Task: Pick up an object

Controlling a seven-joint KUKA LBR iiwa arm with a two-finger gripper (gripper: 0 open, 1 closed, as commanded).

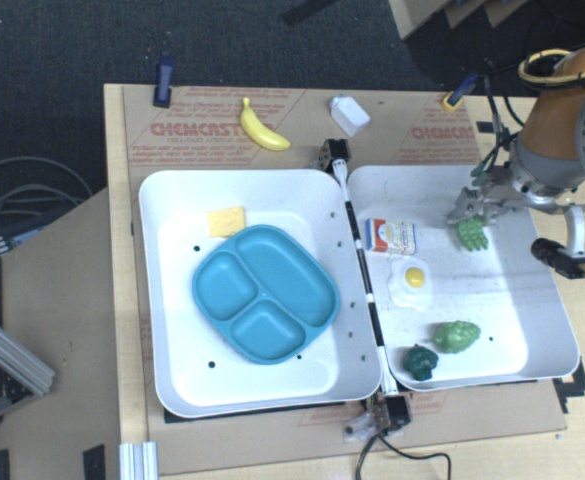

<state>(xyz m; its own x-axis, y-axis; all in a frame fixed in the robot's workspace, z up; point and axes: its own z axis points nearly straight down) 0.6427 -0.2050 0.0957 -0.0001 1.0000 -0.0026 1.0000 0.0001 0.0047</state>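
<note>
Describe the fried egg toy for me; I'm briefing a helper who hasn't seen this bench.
Look in the right-hand white bin, along its left side near the divider between the two bins. Just below the small red-and-white packet lies the fried egg. It is flat and white with a round yellow yolk, unlike the green items lower down in the bin.

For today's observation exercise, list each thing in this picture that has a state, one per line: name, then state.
Blue three-compartment plastic tray: lying flat in the left white bin, nothing in its compartments.
Yellow square block: flat, beside the tray's far edge.
Yellow toy banana: on the board, outside both bins.
Light green leafy toy: in the right bin, directly under the gripper.
</note>
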